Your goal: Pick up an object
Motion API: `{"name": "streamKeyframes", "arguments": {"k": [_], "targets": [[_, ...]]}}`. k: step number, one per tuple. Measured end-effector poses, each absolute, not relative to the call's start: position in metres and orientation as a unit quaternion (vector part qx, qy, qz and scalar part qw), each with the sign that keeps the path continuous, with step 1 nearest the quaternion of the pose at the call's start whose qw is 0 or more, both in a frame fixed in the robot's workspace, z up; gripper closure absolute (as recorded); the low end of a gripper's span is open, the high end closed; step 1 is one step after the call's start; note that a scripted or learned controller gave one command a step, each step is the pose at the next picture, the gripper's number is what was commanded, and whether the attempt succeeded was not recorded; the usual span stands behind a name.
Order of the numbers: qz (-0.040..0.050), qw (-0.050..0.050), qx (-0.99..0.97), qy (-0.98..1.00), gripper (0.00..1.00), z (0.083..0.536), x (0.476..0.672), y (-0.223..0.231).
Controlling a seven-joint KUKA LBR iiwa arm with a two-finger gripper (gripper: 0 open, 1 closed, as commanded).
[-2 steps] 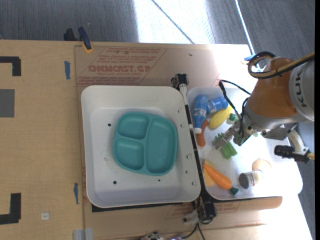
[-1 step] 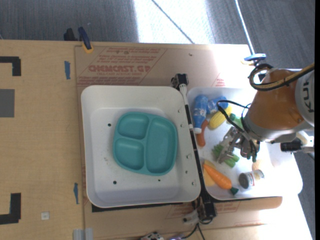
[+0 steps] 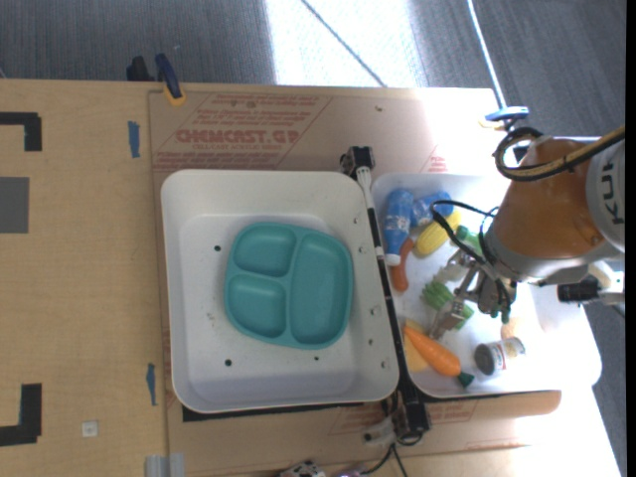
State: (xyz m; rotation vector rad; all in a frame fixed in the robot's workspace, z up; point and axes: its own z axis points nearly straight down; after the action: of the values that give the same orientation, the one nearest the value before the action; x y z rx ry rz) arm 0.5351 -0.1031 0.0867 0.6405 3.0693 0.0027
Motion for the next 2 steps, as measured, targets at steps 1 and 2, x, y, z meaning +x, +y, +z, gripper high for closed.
{"name": "streamKeyframes", "arguments": {"k": [1, 2], "targets": [[-0.0023, -0.025, 0.21, 0.977, 0.0, 0.087, 0.638, -0.112], [-0.0018, -0.004, 0.211, 0.977, 1.0, 0.098, 0.645, -0.113]]}}
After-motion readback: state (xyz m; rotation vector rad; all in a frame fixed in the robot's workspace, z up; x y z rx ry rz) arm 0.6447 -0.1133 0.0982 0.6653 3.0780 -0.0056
